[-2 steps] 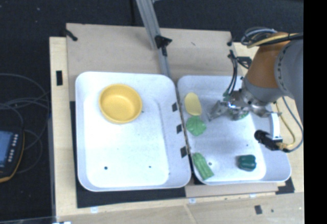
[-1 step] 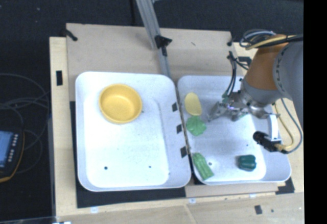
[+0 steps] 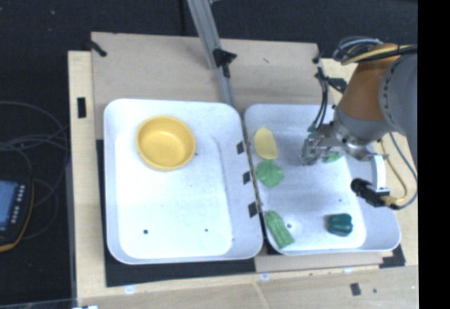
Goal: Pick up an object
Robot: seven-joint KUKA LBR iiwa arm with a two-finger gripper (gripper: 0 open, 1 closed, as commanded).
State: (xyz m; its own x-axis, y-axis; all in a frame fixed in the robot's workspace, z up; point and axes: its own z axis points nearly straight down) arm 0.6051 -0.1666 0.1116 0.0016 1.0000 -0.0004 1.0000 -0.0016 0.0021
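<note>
The right bin [image 3: 309, 117] holds a pale yellow piece [image 3: 265, 143] near its left wall and a round green piece [image 3: 269, 174] just below it. A long green piece [image 3: 279, 228] lies at the bin's front left, and a dark green block [image 3: 339, 224] sits at the front right. My gripper [image 3: 314, 150] hangs low over the upper middle of the right bin, to the right of the yellow piece. A small pale green thing [image 3: 333, 155] shows right beside the gripper's tip, and whether the gripper touches it I cannot tell.
A yellow bowl [image 3: 166, 142] stands in the left bin [image 3: 176, 230] at its upper left. A grey metal pole [image 3: 204, 19] slants from the top of the view to the bins' divider. The arm's orange band [image 3: 365, 89] and cables lie over the right bin's upper right corner.
</note>
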